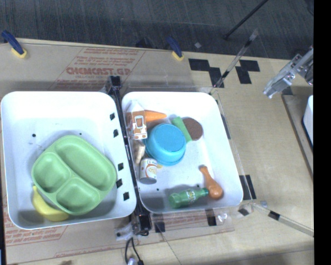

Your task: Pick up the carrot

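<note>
Carrot (154,115) lay in the right bin (227,148), wedged just behind the blue bowl (166,143) and touching the small carton (137,125) beside that bowl, so side access looked tight. Hand (287,79) sat well right of the bowl, off the bins; grip state couldn't be told.

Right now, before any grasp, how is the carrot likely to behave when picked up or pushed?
The carrot looks like a smooth moulded toy, so probably stiff and light. Its rounded taper suggests it could roll or slip when pinched. It lies beside the small box and blue bowl, so a push would likely jostle them.
</note>
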Tool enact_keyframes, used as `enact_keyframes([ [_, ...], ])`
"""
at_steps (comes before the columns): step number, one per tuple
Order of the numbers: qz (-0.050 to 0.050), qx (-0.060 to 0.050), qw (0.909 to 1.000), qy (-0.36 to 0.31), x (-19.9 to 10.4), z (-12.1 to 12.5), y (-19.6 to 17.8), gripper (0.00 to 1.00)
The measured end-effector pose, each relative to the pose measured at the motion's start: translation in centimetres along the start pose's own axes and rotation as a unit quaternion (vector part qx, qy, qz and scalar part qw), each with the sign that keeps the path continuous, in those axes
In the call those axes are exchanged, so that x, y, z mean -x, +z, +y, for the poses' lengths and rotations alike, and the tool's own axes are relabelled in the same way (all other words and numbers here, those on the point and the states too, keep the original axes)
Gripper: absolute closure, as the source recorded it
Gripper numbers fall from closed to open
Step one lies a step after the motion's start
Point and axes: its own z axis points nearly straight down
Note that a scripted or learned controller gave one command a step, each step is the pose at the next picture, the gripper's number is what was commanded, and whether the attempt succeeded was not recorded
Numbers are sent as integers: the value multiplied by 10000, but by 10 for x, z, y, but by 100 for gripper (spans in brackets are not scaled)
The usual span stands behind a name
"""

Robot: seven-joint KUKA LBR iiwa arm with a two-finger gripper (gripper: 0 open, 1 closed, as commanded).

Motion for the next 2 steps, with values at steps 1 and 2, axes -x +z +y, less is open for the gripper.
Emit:
enact_keyframes([
  [1, -34, 8, 9864, -1644, -11, -11, -18, 100],
  [2, -6, 9, 9371, -3491, -26, -25, -14, 100],
])
